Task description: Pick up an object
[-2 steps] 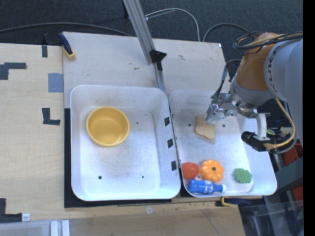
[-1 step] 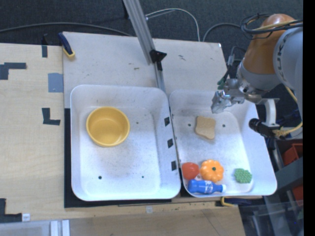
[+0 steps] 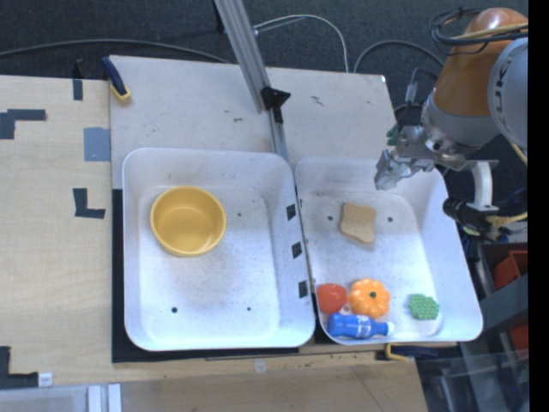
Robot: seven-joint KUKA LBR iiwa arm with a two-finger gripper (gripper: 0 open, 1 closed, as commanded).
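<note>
Bread [image 3: 358, 222], a tan slice-shaped piece, lies flat in the far half of the right bin [image 3: 446, 256], and it is the object closest to the gripper [image 3: 388, 177]. That gripper hangs over the bin's far edge, just beyond and slightly right of the bread, with open air between them. Nothing is between its fingers; whether they are spread or closed is too blurred to tell.

Four more objects crowd the near edge of the same bin: a red tomato [image 3: 331, 297], an orange pumpkin [image 3: 370, 298] touching it on the right, a blue bottle [image 3: 358, 325] lying on its side just in front of both, and a green piece [image 3: 423, 306] a little apart to the right. The left bin [image 3: 137, 256] holds a yellow bowl [image 3: 188, 220] in its far left part. A grey pole [image 3: 244, 41] slants across the bench from the far side toward the gap between the bins.

The arm [image 3: 476, 75], grey with an orange band, enters from the right.

The step in hand looks like the approach (no contact has been made). The bread seems the sensible target: it sits alone, with bare floor on every side, while the near cluster leaves little room for fingers. To do this well, the gripper should centre over the slice, turn so its fingers straddle the narrower span, drop until they nearly reach the bin floor, then close. A flat, low object is easy to skim over, so depth matters most here.
</note>
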